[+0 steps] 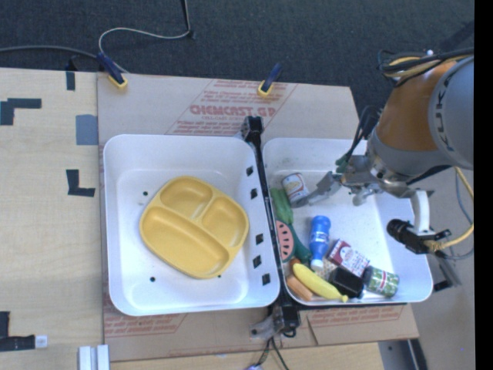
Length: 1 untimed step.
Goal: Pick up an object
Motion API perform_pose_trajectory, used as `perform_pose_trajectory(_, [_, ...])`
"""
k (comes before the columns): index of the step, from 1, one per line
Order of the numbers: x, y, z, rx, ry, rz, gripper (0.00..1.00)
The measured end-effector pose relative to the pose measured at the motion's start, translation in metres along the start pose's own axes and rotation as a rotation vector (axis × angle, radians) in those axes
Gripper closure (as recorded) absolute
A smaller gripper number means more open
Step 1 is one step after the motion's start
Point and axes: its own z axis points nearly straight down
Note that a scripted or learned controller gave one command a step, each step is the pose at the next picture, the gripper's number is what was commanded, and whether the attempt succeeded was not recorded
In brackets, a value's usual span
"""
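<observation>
My gripper (337, 194) hangs over the back half of the right bin (400, 230), open, with nothing between its fingers. Its left finger (314, 194) reaches toward a small silver can (293, 185) and looks close to it; contact is unclear. Below the gripper stands a blue bottle (319, 233). Along the bin's front lie a banana (316, 281), an orange piece (299, 288), a red-and-white pack (349, 256), a black item (347, 282) and a green can (382, 281). A green vegetable (280, 206) and a watermelon slice (283, 241) rest by the divider.
The left bin (123, 230) holds a yellow divided plate (194, 226). A black divider (260, 199) runs between the bins. The grey and orange arm (420, 122) comes in from the right, with cables beside it. Two yellow clamps (114, 72) hold the cardboard at the back.
</observation>
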Motion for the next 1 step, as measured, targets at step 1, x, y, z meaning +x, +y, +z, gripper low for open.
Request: perform_pose_trajectory(1, [-0.0157,-0.013,0.1097,-0.001,0.001,0.001,0.0])
